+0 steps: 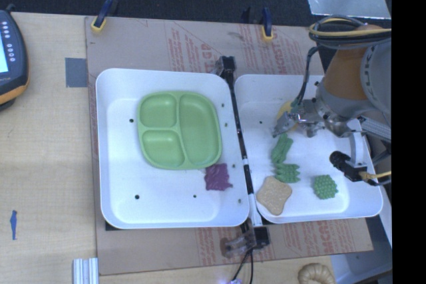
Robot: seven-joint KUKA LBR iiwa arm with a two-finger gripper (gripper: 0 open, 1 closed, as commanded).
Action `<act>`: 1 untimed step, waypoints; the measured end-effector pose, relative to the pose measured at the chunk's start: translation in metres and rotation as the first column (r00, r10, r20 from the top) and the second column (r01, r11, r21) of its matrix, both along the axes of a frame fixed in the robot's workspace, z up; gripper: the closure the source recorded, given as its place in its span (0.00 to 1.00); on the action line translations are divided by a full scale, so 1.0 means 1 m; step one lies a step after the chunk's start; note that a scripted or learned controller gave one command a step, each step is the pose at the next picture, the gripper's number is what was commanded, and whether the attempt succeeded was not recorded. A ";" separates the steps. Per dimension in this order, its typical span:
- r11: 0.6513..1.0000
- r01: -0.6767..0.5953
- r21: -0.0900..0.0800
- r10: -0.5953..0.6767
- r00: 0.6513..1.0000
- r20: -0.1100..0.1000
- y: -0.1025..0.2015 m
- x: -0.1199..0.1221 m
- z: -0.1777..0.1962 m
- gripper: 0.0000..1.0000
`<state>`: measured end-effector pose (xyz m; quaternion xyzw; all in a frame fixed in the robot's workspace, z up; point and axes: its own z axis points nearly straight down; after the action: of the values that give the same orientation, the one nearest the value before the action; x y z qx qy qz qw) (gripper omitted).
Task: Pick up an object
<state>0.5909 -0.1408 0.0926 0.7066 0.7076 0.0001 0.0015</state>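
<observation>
My gripper (295,127) hangs over the back of the right bin (256,93), open, with nothing between its fingers. Just below it lies a long green piece (281,148), and a second green piece (287,173) sits in front of that. A round knobbly green object (325,187) rests near the bin's front right. A tan biscuit-shaped piece (273,195) lies at the front left corner. A bit of something yellow (286,107) peeks out behind the gripper.
The left bin (113,163) bears a green divided plate (180,130) and a small purple object (217,177) near its front right. A handheld controller (10,56) lies at the bench's far left. Clamps (266,23) hold the board at the back.
</observation>
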 end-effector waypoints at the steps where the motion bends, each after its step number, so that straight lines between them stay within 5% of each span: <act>1: 1.000 -0.003 0.004 0.003 1.000 -0.011 0.035 -0.040 -0.001 0.00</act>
<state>0.5506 -0.1062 0.0911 0.7054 0.7088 -0.0023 -0.0037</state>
